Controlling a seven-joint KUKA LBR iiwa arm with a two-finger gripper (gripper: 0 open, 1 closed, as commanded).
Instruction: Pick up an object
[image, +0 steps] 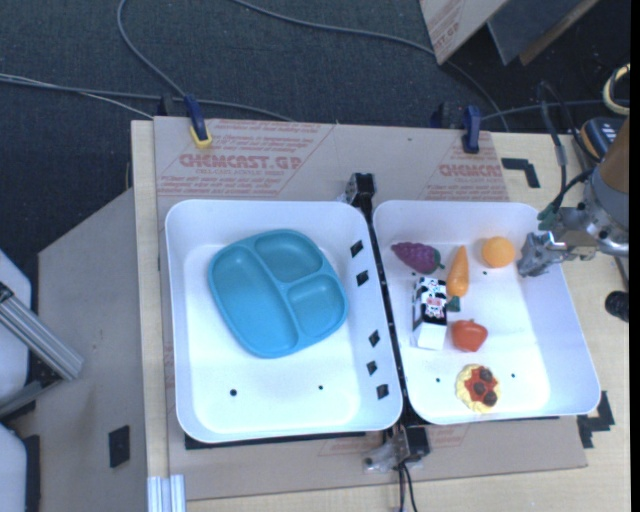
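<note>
Dark carpet is seen around the bench (250, 150), where two white bins sit side by side. With the right bin (560, 340) as landmark: a blue divided plate (278, 290) lies well left of it. Inside it, toy food is scattered — cow-print carton (432, 312), grapes (416, 255), carrot (458, 270), tomato (468, 334), orange (497, 251), pizza (478, 386). Nothing is lifted yet; the gripper (532, 254) is poised at its upper right wall, just beside the orange, apparently holding nothing.

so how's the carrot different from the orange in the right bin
The carrot is long and tapered with a green tip; the orange is round and plain. The carrot lies beside the grapes; the orange lies nearer the claw. Both are orange-coloured toy foods in the right bin.
</note>
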